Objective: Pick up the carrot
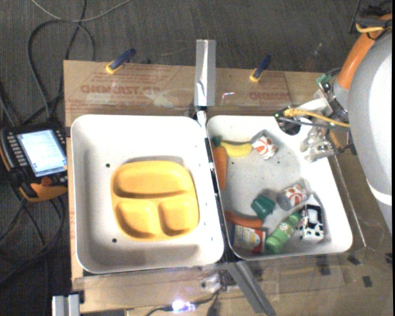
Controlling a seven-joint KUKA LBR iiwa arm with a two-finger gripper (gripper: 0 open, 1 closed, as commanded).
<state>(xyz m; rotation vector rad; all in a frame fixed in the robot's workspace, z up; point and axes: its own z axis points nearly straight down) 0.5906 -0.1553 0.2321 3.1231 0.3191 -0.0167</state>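
Note:
The carrot [220, 164] is orange with a green stub at its top. It lies lengthwise along the left wall of the right bin [342, 242], just below the end of a yellow banana [237, 149]. My gripper [315, 143] hangs over the upper right part of that bin, well to the right of the carrot and apart from it. Nothing shows held in it. The grey arm with its orange band [353, 58] fills the right side of the view.
In the right bin lie two red-and-white cans [264, 145] [293, 195], a teal cup [264, 205], a green bottle [283, 234], a black-and-white carton [312, 221], a second orange stick-like item [245, 220] and a box [248, 237]. The left bin [85, 176] holds a yellow divided tray [155, 197].

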